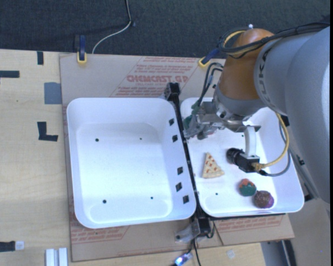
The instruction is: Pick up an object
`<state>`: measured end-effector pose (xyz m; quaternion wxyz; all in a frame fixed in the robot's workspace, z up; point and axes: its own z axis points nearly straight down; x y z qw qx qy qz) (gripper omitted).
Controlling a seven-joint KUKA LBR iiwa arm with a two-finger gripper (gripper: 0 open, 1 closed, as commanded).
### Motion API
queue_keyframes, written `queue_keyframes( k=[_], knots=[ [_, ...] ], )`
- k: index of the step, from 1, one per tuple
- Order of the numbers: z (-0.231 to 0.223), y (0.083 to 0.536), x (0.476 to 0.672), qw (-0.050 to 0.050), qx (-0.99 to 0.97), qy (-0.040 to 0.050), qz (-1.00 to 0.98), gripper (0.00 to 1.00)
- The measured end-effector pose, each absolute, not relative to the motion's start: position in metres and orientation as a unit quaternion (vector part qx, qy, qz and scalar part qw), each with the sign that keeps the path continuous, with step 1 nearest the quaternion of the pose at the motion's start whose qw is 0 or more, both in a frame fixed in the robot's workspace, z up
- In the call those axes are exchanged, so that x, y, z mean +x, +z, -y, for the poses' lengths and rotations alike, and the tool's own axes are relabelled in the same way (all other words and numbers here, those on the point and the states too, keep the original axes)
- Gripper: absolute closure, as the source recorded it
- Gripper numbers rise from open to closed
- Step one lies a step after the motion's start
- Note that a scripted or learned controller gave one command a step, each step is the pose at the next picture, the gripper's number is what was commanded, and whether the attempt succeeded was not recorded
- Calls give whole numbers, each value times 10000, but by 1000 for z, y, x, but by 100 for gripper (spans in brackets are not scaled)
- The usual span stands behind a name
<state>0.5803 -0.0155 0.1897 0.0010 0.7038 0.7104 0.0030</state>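
Purple ball [263, 199]: it lies nearest to you, close to the front rim of the right bin [277, 208]. You may judge it small, light and round, so it can roll away if the fingers push it from one side.
Green ball [246, 188]: it sits just beside the purple one, almost touching. It looks soft and light; take it across the middle, but the neighbour leaves little room on that side.
Wedge [212, 165]: the flat tan triangle lies alone on the floor of the right bin, near the divider. It seems thin and stiff, probably hard to lift from a flat floor; hold it across the two long edges.
Gripper [198, 127]: it is low at the far left part of the right bin, beside the divider wall. You cannot tell if it is released or clenched, and nothing is seen in it.
Open room: the bin middle is free; the divider and clips stand close.
Left bin [77, 148]: white floor, well apart.
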Motion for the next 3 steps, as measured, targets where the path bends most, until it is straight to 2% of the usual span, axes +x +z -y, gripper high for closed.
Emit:
queue_keyframes(
  k=[1,2,3],
  knots=[
    [104,186,556,-1,7094,-19,-7048,100],
    [191,199,522,10,7098,-15,-7044,100],
    [116,271,536,21,7039,27,-7103,100]
  ],
)
